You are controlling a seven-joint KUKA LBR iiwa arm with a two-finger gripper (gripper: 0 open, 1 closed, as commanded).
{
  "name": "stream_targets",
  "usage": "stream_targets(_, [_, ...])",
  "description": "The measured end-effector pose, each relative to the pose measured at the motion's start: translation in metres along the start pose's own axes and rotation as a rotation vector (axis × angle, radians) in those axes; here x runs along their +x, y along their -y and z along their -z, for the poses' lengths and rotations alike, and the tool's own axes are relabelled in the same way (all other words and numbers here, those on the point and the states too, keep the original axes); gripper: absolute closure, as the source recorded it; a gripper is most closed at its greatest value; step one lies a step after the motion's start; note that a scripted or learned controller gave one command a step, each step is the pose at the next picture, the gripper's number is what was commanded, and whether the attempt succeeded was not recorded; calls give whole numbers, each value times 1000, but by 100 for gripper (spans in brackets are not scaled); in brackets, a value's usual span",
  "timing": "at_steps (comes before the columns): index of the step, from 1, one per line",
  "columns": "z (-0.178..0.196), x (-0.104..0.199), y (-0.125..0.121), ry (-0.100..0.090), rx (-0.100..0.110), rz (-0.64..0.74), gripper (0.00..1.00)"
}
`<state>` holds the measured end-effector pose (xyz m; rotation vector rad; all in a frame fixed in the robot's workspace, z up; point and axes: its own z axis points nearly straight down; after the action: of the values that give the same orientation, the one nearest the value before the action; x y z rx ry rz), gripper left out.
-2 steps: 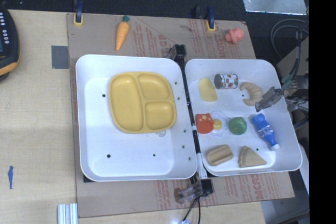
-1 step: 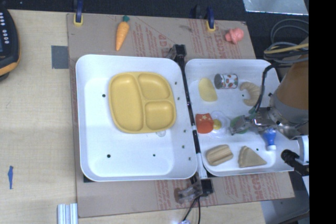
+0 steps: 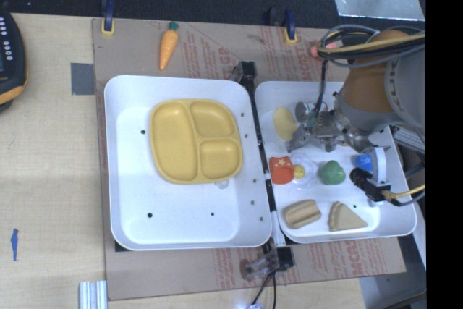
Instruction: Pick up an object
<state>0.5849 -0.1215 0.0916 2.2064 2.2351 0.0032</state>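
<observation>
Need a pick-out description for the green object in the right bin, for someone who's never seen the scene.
Find the right-hand white bin, the one the arm reaches into. Near its middle, just below the gripper, sits a small rounded green object. It is the only green thing there: a red-orange piece lies to its left, two tan bread-like pieces below it.

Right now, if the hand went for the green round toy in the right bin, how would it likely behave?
The green round toy looks domed and smooth, so it may roll or slip out sideways when pinched. It is probably light and stiff, like molded plastic. The red toy and the wedge-shaped piece lie close by, so a nudge might knock it against them.
</observation>
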Motion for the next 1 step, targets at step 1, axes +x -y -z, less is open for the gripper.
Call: stream_targets(1, [23,-30,103,0,13,-14,0])
